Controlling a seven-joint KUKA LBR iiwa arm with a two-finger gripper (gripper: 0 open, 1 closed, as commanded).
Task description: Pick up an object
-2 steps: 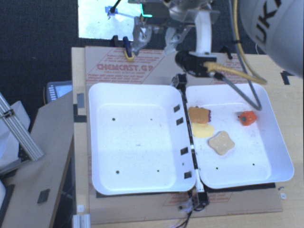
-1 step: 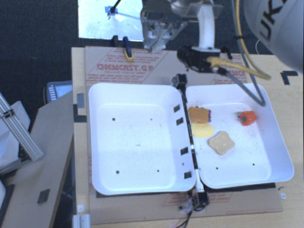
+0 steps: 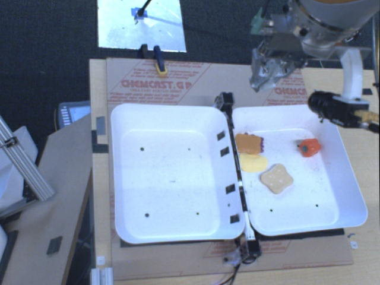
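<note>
Basically four candidates, all in the right bin (image 3: 350, 209): orange-brown block (image 3: 249, 143) and yellow disc (image 3: 253, 163) near the divider, touching or overlapping; tan toast-shaped piece (image 3: 276, 179) just beside the disc; red-orange item (image 3: 309, 148) apart toward the far-right side. Left bin (image 3: 119, 177) holds nothing to grab. Gripper (image 3: 265, 76) hangs above the bin's back edge, nothing between its fingers; can't tell if they're apart or together. Block lies closest, forward and down from the gripper.

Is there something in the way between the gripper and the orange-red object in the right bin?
Nothing visible blocks it. The gripper hangs above the far rim of the right bin, and the orange-red object lies alone on the bin floor, apart from the three pieces near the divider.
</note>
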